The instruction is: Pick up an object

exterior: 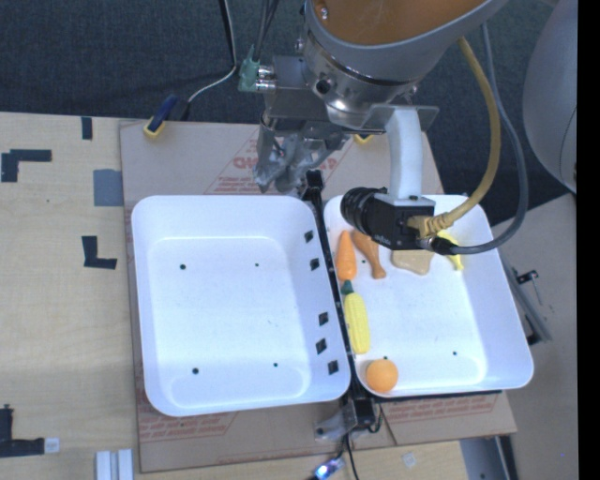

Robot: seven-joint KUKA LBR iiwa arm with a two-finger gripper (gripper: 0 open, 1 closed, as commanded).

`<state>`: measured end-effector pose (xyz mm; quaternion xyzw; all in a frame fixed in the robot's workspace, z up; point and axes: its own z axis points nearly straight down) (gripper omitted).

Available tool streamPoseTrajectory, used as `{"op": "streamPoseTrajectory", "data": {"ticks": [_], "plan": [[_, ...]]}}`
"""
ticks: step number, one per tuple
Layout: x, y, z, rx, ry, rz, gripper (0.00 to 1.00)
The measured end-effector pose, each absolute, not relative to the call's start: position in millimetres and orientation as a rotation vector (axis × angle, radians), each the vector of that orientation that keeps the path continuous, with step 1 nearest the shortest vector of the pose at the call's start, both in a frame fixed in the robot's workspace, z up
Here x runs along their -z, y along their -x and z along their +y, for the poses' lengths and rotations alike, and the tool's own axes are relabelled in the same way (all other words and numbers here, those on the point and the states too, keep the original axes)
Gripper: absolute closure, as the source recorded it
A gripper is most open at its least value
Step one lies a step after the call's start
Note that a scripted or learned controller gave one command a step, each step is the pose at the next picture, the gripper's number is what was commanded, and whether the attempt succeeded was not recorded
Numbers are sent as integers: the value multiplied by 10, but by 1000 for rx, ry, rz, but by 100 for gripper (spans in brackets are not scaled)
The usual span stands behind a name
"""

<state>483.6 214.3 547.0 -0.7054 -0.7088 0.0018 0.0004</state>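
Observation:
The right bin [469, 323] holds the objects. A carrot [346, 255] and a yellow corn cob [356, 321] lie along its left wall. An orange-brown piece [370, 256] lies beside the carrot, and a beige flat piece [412, 262] sits near the back. An orange ball [382, 376] rests at the front left corner. A small yellow item [457, 255] peeks out by a cable. My gripper [291, 167] hangs high above the back rim where the two bins meet, well apart from every object.
The left bin [225, 309] is bare white. A black cylinder [382, 216] with a yellow cable juts over the back of the right bin. Both bins rest on a cardboard sheet [187, 155]. The arm's wide body [394, 28] covers the top centre.

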Motion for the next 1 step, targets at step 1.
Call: {"op": "streamPoseTrajectory", "data": {"ticks": [1], "plan": [[-5464, -4836, 2143, -7, 2215, -2226, 0]]}}
